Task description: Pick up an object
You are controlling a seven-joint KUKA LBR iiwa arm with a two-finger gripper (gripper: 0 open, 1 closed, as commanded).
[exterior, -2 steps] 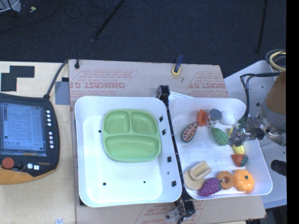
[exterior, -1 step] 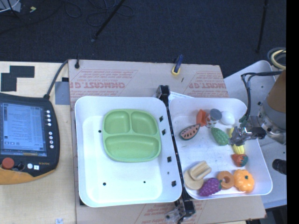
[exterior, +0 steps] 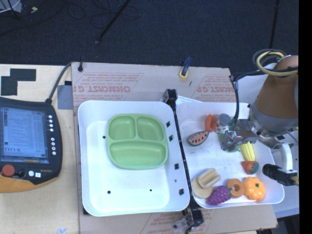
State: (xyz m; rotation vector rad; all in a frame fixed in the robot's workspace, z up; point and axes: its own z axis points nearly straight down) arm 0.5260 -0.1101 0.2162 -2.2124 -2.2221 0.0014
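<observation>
The right bin [exterior: 273,199] holds several toy foods. A watermelon slice [exterior: 198,138] lies near its left wall, with an orange piece [exterior: 210,122] just behind it. My gripper [exterior: 227,140] is low in the middle of this bin, between the watermelon slice and a yellow corn cob [exterior: 248,151]. It stands close beside the corn, and I see nothing held in it. A red and green piece [exterior: 250,167] lies in front of the corn. Along the bin's front edge lie a bread piece [exterior: 207,178], purple grapes [exterior: 219,195], an orange ring [exterior: 235,186] and an orange pumpkin [exterior: 254,188].
The left bin [exterior: 92,189] holds a green divided plate [exterior: 137,141]. A teach pendant [exterior: 27,138] lies on the bench at the far left. A black divider [exterior: 178,150] runs between the bins. The arm's orange band and cables [exterior: 275,89] rise over the right bin's back corner.
</observation>
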